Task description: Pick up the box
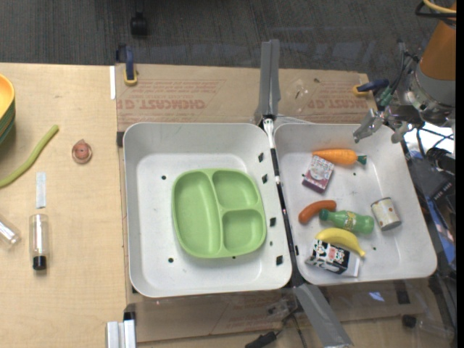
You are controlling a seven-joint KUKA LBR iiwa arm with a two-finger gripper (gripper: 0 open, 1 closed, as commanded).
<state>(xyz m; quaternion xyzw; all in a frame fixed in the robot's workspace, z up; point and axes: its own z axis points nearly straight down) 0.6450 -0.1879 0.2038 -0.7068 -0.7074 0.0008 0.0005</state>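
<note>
Your target, the box [318, 172], lies flat in the right bin [406, 263], just below the carrot [336, 156]. Both bins rest on a cardboard-covered desk [203, 96] over dark carpet [217, 13]. The claw [377, 125] hovers above the bin's far right corner, holding nothing; its spread cannot be told

Gripper [378, 124] hangs over right bin's [420, 256] far edge; carrot [336, 156] just beside it, box [319, 172] near, cow-print carton [332, 257] well apart.
</note>
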